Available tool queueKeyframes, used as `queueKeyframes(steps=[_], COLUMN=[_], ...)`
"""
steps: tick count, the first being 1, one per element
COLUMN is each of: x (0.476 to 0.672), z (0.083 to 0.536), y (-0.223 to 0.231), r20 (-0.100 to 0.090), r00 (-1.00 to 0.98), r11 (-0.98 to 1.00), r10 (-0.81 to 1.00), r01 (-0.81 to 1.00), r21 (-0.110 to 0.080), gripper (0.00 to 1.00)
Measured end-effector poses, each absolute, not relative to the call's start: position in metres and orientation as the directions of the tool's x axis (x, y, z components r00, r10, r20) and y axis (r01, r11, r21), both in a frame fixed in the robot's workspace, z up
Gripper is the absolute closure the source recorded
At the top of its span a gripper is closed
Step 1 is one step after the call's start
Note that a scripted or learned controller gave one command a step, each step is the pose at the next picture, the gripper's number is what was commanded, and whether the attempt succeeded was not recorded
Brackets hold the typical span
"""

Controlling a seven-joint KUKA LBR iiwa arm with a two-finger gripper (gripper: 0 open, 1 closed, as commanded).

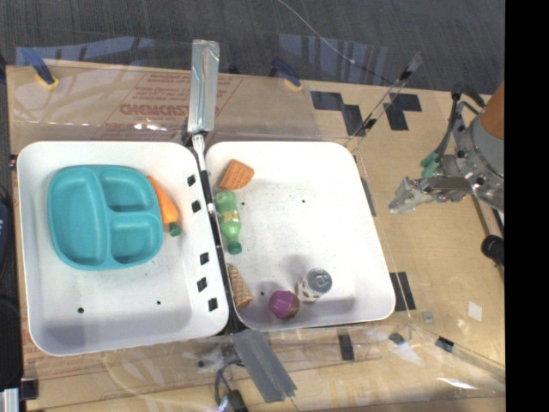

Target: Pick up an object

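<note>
Camera view puts the gripper outside the right bin, over bare bench (whether it grasps anything cannot be told); inside lie a purple object, a small can, a green bottle and a waffle piece.

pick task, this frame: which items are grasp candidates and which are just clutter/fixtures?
Candidates:
- carrot
- waffle piece
- green bottle
- ice cream cone
- purple toy
- small can
- hand, off right of the bins

Lying about:
- teal divided tray
- two white bins
</note>
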State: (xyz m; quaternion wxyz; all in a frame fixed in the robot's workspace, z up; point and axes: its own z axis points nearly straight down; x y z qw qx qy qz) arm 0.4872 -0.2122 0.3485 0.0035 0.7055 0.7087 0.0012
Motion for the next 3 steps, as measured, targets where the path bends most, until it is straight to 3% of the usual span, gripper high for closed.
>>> queueKeyframes(steps=[1,2,3], x=[0.488,0.477,0.476], z=[0.269,0.427,0.244], y=[-0.135,-0.168,-0.073], r20=[0.003,-0.003,0.002], r00=[-0.011,-0.005,-0.011], r11=[0.011,0.005,0.011], r10=[1.000,1.000,1.000], r01=[1.000,1.000,1.000], r21=[-0.007,0.009,-0.012], gripper=[1.00,1.00,1.00])
